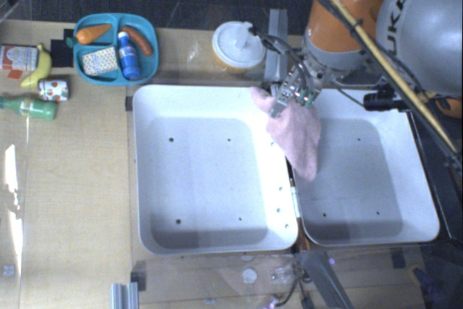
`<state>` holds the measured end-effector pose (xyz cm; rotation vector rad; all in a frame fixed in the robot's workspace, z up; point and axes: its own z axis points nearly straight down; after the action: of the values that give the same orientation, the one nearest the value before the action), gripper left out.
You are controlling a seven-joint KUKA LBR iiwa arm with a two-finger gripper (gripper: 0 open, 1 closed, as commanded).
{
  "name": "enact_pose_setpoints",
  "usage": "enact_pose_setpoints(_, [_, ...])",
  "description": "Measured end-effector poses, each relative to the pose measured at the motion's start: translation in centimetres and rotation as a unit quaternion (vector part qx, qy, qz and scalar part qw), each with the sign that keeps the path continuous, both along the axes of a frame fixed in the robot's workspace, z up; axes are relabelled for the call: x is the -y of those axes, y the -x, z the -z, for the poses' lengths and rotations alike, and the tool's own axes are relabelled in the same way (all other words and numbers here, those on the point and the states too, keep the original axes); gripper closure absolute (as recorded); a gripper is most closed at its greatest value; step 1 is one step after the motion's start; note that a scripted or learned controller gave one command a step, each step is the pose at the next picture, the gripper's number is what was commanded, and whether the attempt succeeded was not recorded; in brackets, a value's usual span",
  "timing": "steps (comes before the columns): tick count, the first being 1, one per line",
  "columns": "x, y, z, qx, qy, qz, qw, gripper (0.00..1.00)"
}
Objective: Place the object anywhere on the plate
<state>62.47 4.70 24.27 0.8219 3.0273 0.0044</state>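
A pink cloth (pixel 296 132) hangs from my gripper (pixel 293 95) above the seam between the two white bins, its lower end drooping toward the right bin's left edge. The fingers are shut on the cloth's top edge. The blue divided plate (pixel 153 47) sits on the bench at the back left, beyond the left bin's far corner. It holds toy food: a carrot, a blue bottle, a sausage and a white piece. The gripper is far to the right of the plate.
The left bin (pixel 210 170) and right bin (pixel 369 177) lie side by side. A yellow cup with a white lid (pixel 237 45) stands behind the left bin. A banana (pixel 36 65), a small can (pixel 53 89) and a green bottle (pixel 29 108) lie at the far left.
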Motion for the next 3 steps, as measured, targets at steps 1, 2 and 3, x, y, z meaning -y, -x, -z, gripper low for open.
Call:
enact_pose_setpoints(1, [-5.1, -0.6, -0.7, 0.002, 0.0006, -0.199, 0.9800, 1.00])
enact_pose_setpoints(2, [-9.7, -1.1, -0.7, 0.002, 0.0007, -0.261, 0.9652, 1.00])
enact_pose_setpoints(3, [-14.8, -0.8, 0.6, 0.001, 0.0005, -0.263, 0.9647, 1.00])
